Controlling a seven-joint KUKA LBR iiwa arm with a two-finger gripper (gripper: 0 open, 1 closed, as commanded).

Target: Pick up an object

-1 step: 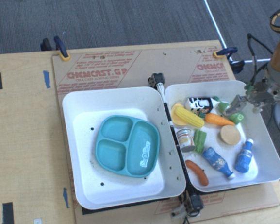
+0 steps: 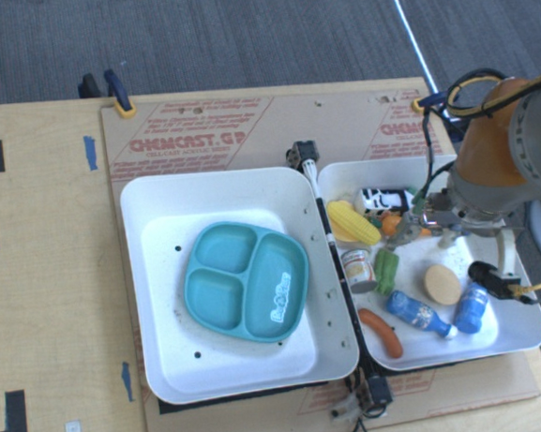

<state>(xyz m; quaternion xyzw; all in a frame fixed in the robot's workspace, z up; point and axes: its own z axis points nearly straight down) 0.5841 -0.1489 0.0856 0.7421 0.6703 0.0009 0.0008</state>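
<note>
Looking down on a pale wooden bench point(image 2: 43, 305) with black tape marks along its left side, and grey ribbed carpet point(image 2: 235, 25) across the far strip of the room. On the bench lies a flat sheet of brown cardboard with red lettering point(image 2: 198, 137), and on that sit the two shallow white plastic bins. The left bin point(image 2: 149, 221) carries a teal plastic divided plate with three compartments point(image 2: 245, 280), smooth and glossy, resting roughly in the middle.

The grey arm with its orange band point(image 2: 491, 149) comes in from the right and hangs over the far right part of the right bin point(image 2: 525, 324). The gripper point(image 2: 412, 224) points left and down into the clutter, but the fingers are too small and too mixed in with the objects, so whether they are apart or together I cannot tell.

Now the right bin's contents. A yellow toy corn cob point(image 2: 351, 220) lies slantwise at the far left, just left of the gripper. Beyond it, a black-and-white patterned object point(image 2: 387, 197). Something small and orange point(image 2: 390, 219) sits right beside the gripper tip; contact is unclear. Nearer, a green pepper-shaped toy point(image 2: 386, 272) and a small labelled tin can point(image 2: 356, 269) side by side. A tan egg-shaped piece point(image 2: 440, 284) lies right of the green one. Two blue crinkly wrapped items point(image 2: 416, 312) point(image 2: 472, 309) sit on the near side, and an orange-red toy sausage point(image 2: 382, 332) lies at the near left corner.
</note>
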